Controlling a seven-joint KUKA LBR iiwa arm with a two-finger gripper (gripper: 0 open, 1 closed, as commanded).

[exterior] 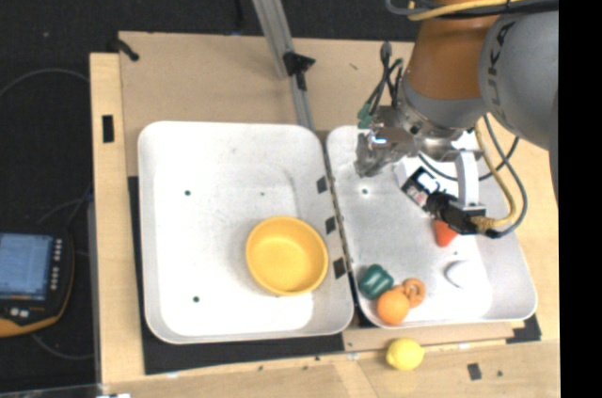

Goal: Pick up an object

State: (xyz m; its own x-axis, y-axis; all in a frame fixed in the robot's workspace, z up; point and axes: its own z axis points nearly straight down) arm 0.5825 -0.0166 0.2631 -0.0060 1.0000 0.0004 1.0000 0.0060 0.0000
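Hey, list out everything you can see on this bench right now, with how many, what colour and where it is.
Bins: two, white, side by side on the bench.
Bowl: one, yellow, left bin, near its front right corner.
Green block: one, dark green, right bin, front left.
Orange fruit: one, orange, right bin, front edge.
Small orange piece: one, orange, touching the fruit's right side.
Red-orange object: one, right bin, under the arm's cabling.
White object: one, right bin, front right, hard to identify.
Lemon: one, yellow, on the bench in front of the right bin.
Gripper: one, grey, over the right bin's back left corner.
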